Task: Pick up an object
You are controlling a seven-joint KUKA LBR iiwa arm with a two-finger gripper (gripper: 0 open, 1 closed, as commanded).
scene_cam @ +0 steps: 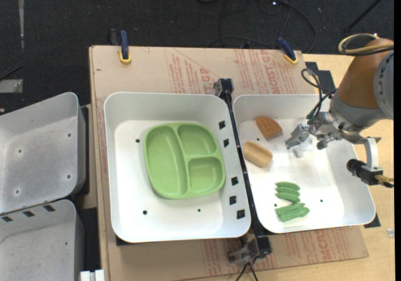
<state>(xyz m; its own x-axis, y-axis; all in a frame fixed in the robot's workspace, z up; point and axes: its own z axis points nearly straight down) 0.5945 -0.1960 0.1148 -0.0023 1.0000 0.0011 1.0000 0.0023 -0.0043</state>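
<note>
Beside the claw (299, 143) lies a tan bread roll (257, 153).

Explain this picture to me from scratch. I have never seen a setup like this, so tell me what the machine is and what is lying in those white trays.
One camera looks down at a slant on a bench. From the right reaches a robot arm, grey and orange, ending in a two-finger gripper that hangs over the right bin. That bin holds a waffle-like piece, a bread roll and green pea pods. The left bin holds a green divided plate. Nothing is seen between its fingers.
</note>
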